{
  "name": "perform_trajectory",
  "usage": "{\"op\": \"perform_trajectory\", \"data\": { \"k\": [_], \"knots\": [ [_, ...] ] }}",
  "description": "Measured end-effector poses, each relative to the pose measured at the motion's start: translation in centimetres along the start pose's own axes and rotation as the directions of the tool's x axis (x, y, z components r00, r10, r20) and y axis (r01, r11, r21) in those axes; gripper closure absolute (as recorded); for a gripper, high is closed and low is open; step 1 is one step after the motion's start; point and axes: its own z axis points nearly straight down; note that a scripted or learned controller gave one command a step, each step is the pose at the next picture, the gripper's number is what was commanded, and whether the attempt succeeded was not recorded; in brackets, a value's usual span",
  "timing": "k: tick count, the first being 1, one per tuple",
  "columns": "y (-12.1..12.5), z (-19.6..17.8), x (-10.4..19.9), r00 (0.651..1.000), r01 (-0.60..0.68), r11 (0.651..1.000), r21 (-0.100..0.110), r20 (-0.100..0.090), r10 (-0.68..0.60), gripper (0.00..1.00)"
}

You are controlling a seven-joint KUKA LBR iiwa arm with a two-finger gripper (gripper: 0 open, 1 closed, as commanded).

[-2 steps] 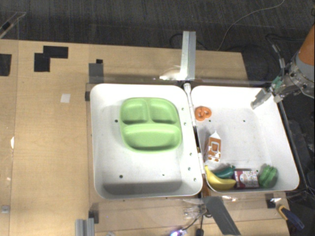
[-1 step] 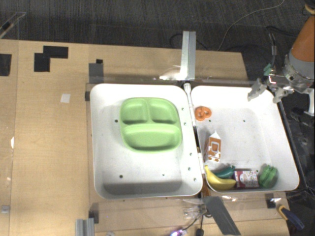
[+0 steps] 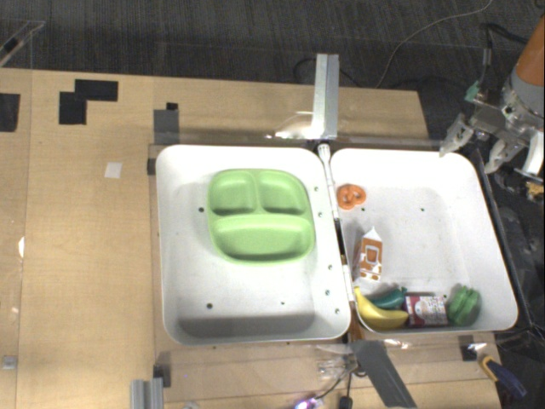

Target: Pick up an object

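Banana lies at the right bin's near wall, touching a teal toy and a small bottle. Our jaws hang spread, holding nothing, over the far right corner. We risk snagging neighbours or the wall.

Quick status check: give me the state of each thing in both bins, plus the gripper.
green divided plate: flat, upright, in the left bin
orange round piece: lying by the right bin divider
small carton: lying flat
banana: lying at the near wall
can: on its side
green object: near corner
gripper: above the bin's far right corner, holding nothing
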Motion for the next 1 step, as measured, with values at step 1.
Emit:
{"op": "perform_trajectory", "data": {
  "k": [1],
  "knots": [
    [-3.97,8.63,6.23,0.99,0.141,0.99,0.002,-0.001,-0.141,0.0]
  ]
}}
